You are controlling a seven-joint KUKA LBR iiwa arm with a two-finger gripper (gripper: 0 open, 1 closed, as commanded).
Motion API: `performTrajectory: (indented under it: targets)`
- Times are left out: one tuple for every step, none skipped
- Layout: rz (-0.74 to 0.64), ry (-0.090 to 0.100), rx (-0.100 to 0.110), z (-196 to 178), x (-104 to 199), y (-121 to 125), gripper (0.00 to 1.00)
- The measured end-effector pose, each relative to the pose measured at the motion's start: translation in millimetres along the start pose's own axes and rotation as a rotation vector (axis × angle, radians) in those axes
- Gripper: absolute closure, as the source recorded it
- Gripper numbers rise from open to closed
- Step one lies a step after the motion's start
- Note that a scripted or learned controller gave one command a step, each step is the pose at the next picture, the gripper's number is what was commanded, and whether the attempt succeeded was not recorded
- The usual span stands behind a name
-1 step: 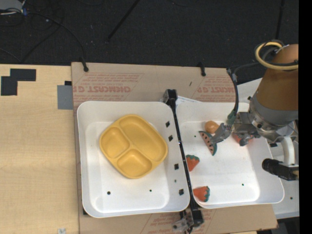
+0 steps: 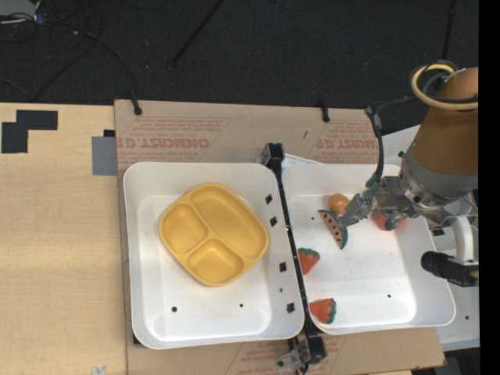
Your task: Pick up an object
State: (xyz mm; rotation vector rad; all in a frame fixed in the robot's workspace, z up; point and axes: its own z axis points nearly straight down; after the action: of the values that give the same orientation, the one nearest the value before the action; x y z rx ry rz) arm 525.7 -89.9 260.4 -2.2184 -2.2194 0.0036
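The arm (image 2: 445, 143) reaches in over the right bin (image 2: 391, 307), its grey body and orange band hanging above the bin's far right part. The gripper (image 2: 358, 209) sits low over the bin floor, angled toward the divider between the two bins. Whether anything is clamped there cannot be told from this slant, since the arm's own body covers much of the wrist.

Just below the gripper tip lies a watermelon slice (image 2: 337, 230), thin and tilted, its green rind facing away from the arm; it looks to be touching or almost touching the tip, though the view is too coarse to settle that. Just beyond the tip, on the far side, sits a small orange round object (image 2: 338, 203). Behind the gripper, under the wrist, a red object (image 2: 385, 219) is partly hidden.

Further toward the near edge, beside the divider, lies a red and green piece (image 2: 308, 259), and near the front rim a second red and green piece (image 2: 323, 309).

Across the divider, well apart from the gripper, the left bin (image 2: 148, 303) holds a yellow divided plate (image 2: 213, 233) with three compartments.
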Motion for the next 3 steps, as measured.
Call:
performTrajectory:
  targets:
    - [0.001, 0.001, 0.005, 55.0, 10.5, -2.2, 0.0]
    - [0.001, 0.001, 0.005, 99.0, 9.5, -4.8, 0.0]
    - [0.001, 0.004, -0.002, 142.4, 7.4, 3.9, 0.0]
